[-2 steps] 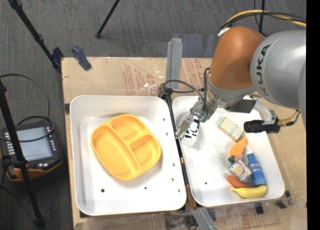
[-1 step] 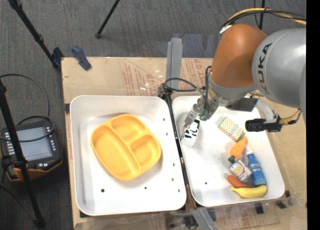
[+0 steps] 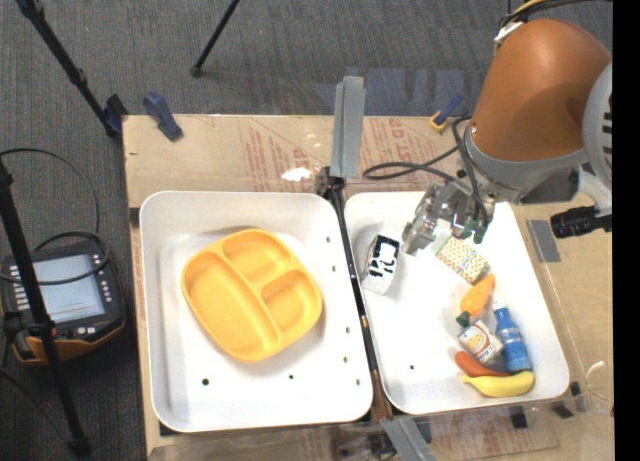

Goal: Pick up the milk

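The milk [image 3: 381,262] is a small white carton with black cow patches. It lies on the floor of the right bin [image 3: 430,389], near that bin's left wall. My gripper [image 3: 447,229] hangs over the bin's upper middle, just up and right of the carton and apart from it. Its fingers [image 3: 421,235] stand open with nothing between them.
Right of the milk lie a dotted cream box [image 3: 462,261], an orange carrot [image 3: 477,297], a small carton [image 3: 482,341], a blue bottle [image 3: 511,339], a red pepper [image 3: 468,362] and a banana [image 3: 497,384]. The left bin [image 3: 170,389] holds a yellow divided plate [image 3: 252,292].
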Motion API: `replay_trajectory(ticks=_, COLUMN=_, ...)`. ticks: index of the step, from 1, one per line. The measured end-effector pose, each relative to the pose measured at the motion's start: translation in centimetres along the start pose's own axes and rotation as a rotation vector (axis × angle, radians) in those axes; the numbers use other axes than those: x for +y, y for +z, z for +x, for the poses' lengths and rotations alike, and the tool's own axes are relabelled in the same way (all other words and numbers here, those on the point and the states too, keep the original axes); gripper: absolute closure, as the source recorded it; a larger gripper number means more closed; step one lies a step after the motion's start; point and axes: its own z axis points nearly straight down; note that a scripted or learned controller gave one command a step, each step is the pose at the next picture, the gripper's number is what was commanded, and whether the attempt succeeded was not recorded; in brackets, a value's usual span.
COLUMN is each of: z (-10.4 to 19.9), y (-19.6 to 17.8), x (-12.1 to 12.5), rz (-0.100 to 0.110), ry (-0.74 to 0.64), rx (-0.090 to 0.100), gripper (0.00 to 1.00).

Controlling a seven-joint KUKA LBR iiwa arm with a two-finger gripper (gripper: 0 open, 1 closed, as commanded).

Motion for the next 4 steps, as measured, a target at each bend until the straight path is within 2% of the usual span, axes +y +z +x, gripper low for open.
replay_trajectory(ticks=1, z=-0.2, y=-0.6, x=0.1, rz=0.0, ry=0.002, rx=0.004, gripper=1.0)
replay_trajectory(ticks=2, z=-2.7, y=0.5, x=1.7, rz=-0.001, ry=-0.15, rx=-0.001, gripper=1.0)
replay_trajectory(ticks=3, z=-2.9, y=-0.1, x=1.8, rz=-0.002, ry=-0.148, rx=0.0, gripper=1.0)
replay_trajectory(ticks=4, z=-1.8, y=0.2, x=2.7, rz=-0.001, ry=-0.428, rx=0.0, gripper=1.0)
